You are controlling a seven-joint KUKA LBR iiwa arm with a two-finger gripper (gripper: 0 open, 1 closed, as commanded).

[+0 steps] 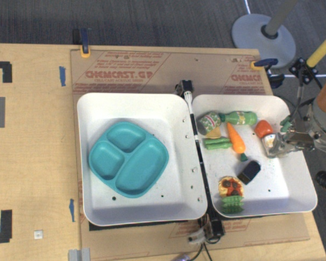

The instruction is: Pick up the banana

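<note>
Here, glossy white right bin (293, 197), tapered orange carrot (236, 138), metal jaws near an orange-red lump (263, 128), grip unclear.

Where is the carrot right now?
The carrot lies in the right bin, near its middle top, just below the green bottle and right of a small green vegetable.

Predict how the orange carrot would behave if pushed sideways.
The carrot looks tapered and rounded, so it would probably roll in a curve. Its smooth, toy-like look suggests it is stiff, light and perhaps slippery. Lying flat, it is unlikely to tip.
</note>
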